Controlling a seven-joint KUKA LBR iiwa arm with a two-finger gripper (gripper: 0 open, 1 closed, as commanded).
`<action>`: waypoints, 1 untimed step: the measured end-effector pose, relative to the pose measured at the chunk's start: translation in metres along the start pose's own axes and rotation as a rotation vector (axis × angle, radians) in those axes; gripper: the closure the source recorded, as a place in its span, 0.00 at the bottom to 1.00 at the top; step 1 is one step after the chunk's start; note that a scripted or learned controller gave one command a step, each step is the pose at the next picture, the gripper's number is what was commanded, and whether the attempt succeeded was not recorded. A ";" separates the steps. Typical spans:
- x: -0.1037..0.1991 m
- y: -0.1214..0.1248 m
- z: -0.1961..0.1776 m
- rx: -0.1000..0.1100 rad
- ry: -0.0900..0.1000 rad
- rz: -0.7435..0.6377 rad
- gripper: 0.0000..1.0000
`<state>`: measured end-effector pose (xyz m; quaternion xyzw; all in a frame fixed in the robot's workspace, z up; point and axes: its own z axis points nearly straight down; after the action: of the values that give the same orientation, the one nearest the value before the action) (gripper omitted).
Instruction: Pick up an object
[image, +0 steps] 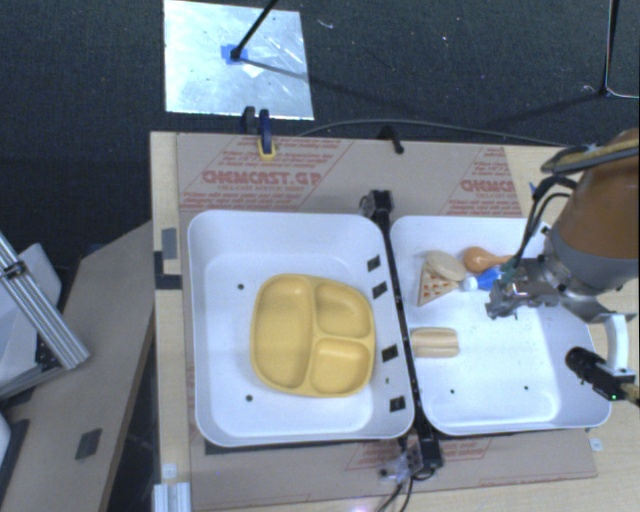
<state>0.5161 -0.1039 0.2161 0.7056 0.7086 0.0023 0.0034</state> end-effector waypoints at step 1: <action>0.064 0.006 -0.001 0.006 0.004 -0.006 1.00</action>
<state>0.5223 -0.0396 0.2173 0.7033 0.7109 0.0017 0.0001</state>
